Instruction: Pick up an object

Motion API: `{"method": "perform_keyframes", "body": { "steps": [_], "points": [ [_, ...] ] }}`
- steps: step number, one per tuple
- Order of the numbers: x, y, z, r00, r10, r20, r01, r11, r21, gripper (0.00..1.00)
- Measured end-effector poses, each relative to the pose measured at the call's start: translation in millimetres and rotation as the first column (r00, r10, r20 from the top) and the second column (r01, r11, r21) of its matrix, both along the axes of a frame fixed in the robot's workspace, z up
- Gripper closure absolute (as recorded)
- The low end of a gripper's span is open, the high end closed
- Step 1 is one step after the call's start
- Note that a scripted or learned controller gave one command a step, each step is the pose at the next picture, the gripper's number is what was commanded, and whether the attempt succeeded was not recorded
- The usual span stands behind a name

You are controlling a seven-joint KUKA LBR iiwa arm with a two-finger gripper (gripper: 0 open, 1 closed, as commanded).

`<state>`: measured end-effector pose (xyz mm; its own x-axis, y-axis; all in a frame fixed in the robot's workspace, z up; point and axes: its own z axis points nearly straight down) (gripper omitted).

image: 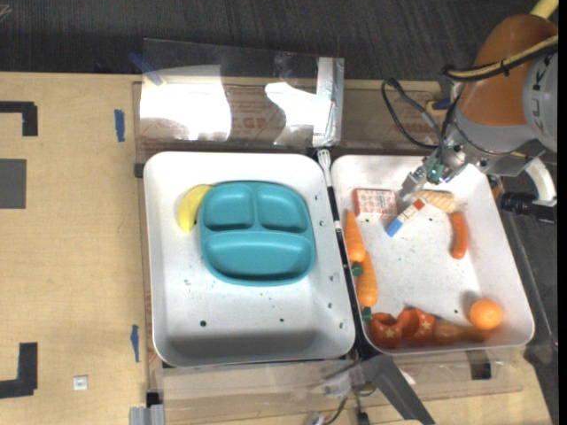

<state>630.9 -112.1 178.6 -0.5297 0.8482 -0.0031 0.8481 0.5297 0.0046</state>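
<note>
At the near edge of the right bin (514, 264) a red pepper (403, 324) is seen beside an orange (485, 313). Along the bin's left wall a carrot (360, 259) is laid lengthwise. Farther back a sausage (458, 235) is found by the right wall, and at the far end a small box (374, 204), a bread piece (439, 202) and a red-and-blue block (403, 217) are grouped. The hand (423, 182) is poised just above the block and bread; how far it is open cannot be told, and nothing is seen held in it. The block is judged light, stiff and small, best pinched across its narrow sides. In the left bin (177, 308) a teal tray (257, 231) is laid partly over a banana (189, 206).
</note>
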Motion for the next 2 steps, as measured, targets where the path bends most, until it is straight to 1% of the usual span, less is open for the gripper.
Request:
{"method": "perform_keyframes", "body": {
  "steps": [1,2],
  "points": [
    [11.3,61.1,7.4,0.993,-0.119,0.001,0.119,0.993,0.001,1.00],
    [32.6,85.6,7.2,0.961,-0.276,0.000,0.276,0.961,0.001,1.00]
  ]
}}
